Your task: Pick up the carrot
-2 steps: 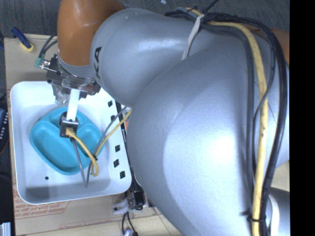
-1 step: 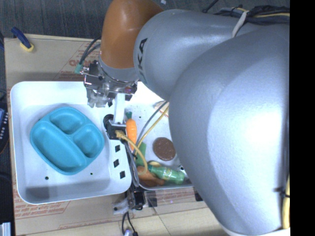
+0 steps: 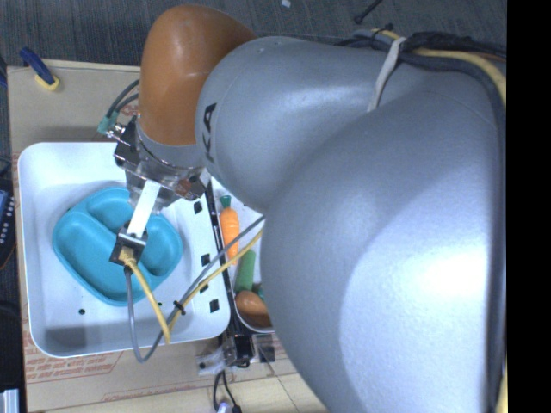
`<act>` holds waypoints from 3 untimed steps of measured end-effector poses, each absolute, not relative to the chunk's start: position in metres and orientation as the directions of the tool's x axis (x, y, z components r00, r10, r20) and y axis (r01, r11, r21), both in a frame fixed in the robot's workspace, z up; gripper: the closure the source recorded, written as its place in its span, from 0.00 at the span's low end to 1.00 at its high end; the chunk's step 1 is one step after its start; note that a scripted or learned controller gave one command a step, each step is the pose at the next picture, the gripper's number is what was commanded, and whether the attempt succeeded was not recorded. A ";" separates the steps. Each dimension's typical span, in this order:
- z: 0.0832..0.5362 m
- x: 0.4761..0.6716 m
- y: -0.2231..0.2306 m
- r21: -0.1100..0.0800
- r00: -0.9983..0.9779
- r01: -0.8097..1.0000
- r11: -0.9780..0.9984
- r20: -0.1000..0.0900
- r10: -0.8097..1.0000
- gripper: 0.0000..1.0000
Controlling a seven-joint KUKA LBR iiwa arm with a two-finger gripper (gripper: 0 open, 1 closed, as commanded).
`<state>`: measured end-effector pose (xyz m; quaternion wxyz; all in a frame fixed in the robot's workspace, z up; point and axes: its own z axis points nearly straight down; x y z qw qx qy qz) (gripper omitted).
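Note:
The carrot [image 3: 229,225] is a short orange piece with a green top. It lies at the left edge of the right bin, just past the divider between the bins. The big grey arm covers most of that bin. My gripper [image 3: 160,177] hangs below the orange wrist band over the left bin [image 3: 39,231], above the right part of a blue dish [image 3: 90,243]. It is left of the carrot and apart from it.
A green vegetable [image 3: 246,269] and a brown rounded thing [image 3: 251,305] lie just below the carrot in the right bin. A small blue and yellow object [image 3: 40,69] lies on the bench beyond the left bin.

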<state>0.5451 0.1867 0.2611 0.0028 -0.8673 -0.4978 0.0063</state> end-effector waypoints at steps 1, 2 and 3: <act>0.115 0.578 0.219 0.001 0.581 0.814 -0.581 0.005 0.814 1.00; 0.126 0.577 0.222 -0.007 0.575 0.818 -0.575 0.003 0.818 1.00; 0.101 0.640 0.221 -0.016 0.603 0.798 -0.603 -0.007 0.798 1.00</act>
